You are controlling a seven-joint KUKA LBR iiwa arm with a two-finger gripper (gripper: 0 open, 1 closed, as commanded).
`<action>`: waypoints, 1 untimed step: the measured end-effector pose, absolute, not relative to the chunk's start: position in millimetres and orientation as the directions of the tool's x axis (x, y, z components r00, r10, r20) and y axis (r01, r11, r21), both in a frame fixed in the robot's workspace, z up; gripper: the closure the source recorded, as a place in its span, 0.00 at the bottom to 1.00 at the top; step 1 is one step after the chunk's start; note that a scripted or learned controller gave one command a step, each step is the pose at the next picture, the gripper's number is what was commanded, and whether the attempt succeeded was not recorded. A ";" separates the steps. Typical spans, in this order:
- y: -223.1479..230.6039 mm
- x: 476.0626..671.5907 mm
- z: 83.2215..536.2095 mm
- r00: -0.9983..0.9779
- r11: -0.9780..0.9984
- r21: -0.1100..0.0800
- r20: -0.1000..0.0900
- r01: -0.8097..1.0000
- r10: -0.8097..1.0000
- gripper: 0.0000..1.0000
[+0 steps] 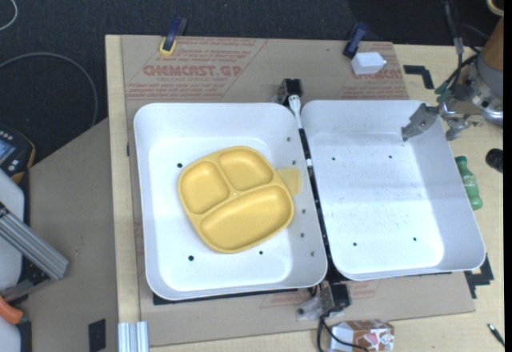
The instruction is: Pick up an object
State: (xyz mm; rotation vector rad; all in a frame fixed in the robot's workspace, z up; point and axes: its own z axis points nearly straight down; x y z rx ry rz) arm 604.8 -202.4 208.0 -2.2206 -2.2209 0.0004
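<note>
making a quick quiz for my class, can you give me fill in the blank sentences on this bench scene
1. The yellow plate lies in the ____ bin.
2. The plate is split into ____ compartments.
3. The gripper hangs over the ____ bin's far right corner.
4. A ____ marker lies outside the right bin's right wall.

Missing words: left; three; right; green

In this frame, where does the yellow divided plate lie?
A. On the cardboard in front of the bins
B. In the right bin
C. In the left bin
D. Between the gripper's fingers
C. The yellow divided plate rests flat on the floor of the left bin, while the gripper sits over the far right edge of the right bin, well apart from the plate.
</note>
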 end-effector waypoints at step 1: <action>-119.9 556.1 300.3 -0.004 0.004 0.001 0.001 1.000 1.000 0.00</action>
